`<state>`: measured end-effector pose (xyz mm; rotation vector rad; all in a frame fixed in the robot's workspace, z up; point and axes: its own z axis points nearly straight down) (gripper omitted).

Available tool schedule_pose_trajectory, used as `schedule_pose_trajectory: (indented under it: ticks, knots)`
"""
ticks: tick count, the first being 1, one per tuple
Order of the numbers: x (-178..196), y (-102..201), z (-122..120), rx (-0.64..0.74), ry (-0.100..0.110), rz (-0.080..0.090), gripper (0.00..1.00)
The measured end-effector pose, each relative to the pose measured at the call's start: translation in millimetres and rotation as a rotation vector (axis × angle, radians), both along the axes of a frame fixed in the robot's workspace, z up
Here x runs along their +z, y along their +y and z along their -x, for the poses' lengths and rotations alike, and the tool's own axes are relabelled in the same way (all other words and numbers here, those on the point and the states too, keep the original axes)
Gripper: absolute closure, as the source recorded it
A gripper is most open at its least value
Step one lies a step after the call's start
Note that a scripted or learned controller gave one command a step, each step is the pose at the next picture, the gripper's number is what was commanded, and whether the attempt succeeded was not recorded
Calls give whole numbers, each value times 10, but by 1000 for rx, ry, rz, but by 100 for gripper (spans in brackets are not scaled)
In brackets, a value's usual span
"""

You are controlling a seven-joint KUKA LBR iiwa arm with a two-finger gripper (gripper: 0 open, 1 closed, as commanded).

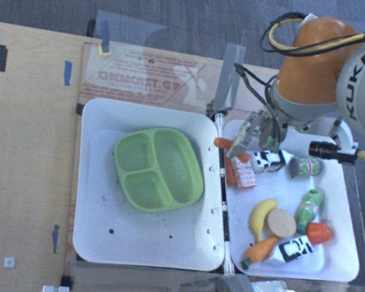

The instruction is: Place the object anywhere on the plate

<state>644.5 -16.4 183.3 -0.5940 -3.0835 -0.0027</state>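
Green plastic plate [158, 170], three compartments, lies tilted in the left bin [89, 223], nothing on it. Right bin [342, 261] holds the stock: a small red-and-white carton [245, 174] by the dividing wall, a black-and-white cow toy [266, 161], a grey-green can [305, 168], a green bottle [308, 207], a banana [262, 215], a tan round disc [282, 223], a red pepper [320, 232], a carrot [260, 249] and a black-and-white block [295, 248]. Gripper [250, 142] hangs at the upper left of the right bin, just above the carton; whether it is spread or clamped cannot be told, and nothing is seen between its tips. Judged target: the carton, a boxy piece with flat sides, red body with a pale printed face, lying just beside the wall. Judged step: the pick. Advice: descend squarely over the carton, clear of the wall and the cow toy, close across its narrow faces, lift clear of the divider before crossing to the plate.
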Motion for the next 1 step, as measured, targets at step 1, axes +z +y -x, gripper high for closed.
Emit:
schedule_pose_trajectory:
  ticks: [1]
  knots:
    - [4,820,66,145,-1,0,100]
